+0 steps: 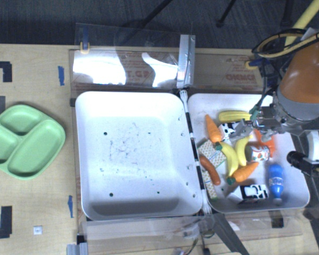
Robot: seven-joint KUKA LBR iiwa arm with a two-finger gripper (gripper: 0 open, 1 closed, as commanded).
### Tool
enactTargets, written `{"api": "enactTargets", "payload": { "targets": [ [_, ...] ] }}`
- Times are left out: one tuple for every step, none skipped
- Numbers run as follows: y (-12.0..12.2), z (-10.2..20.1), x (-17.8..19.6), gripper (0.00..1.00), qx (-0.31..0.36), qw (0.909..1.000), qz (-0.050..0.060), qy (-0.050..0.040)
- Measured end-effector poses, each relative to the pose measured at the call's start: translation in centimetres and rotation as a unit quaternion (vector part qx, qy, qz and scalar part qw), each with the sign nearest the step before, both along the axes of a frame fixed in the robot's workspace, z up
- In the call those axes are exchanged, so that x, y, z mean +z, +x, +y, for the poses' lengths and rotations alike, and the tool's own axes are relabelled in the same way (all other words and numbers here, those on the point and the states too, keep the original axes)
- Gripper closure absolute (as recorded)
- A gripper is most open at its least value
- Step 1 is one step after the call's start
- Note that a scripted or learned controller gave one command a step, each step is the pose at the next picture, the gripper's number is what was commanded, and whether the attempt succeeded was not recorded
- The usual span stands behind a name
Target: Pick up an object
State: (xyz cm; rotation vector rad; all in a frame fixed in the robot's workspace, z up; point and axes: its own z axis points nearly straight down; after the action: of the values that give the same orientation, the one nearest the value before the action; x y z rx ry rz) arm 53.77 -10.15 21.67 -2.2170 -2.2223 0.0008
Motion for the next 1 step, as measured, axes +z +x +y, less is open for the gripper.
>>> {"api": "enactTargets", "payload": {
  "targets": [
    [-2.98,-1.03,-9.66,0.00,0.060,0.9982,-0.001,-0.0005]
  ]
}}
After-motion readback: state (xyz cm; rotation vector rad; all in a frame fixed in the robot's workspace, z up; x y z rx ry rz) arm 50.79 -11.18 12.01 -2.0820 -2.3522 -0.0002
